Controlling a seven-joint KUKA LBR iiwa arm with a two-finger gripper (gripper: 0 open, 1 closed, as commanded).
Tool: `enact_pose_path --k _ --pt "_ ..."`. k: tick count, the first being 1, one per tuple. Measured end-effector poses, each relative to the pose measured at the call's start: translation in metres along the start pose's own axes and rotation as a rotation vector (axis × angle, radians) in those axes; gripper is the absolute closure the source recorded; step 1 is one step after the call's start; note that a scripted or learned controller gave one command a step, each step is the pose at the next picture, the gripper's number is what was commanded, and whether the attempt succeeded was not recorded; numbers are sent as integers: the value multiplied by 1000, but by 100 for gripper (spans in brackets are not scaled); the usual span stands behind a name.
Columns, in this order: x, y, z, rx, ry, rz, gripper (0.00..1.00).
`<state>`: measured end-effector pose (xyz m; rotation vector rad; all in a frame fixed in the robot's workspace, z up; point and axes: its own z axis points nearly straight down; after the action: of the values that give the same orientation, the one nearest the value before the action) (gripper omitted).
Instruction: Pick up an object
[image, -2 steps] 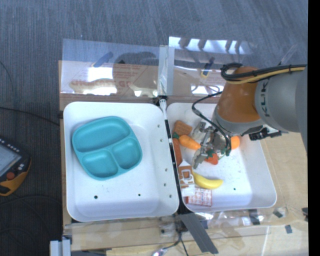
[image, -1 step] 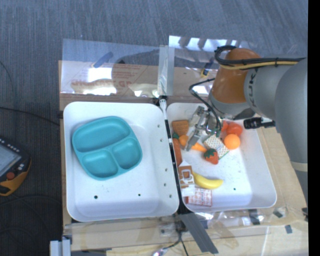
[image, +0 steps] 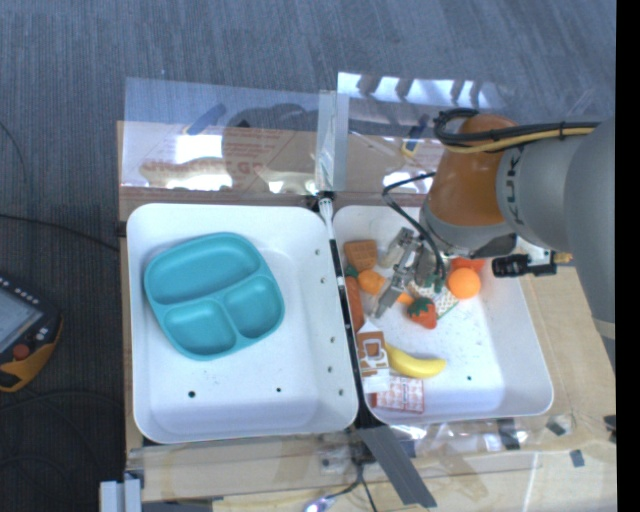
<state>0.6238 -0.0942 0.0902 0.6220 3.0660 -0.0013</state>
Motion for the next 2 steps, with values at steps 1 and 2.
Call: enact_pose_path --k 1,2 --pt "-2 1 -12 1 -7 -2 100" --pt "39 25 -111 2 10 53 100"
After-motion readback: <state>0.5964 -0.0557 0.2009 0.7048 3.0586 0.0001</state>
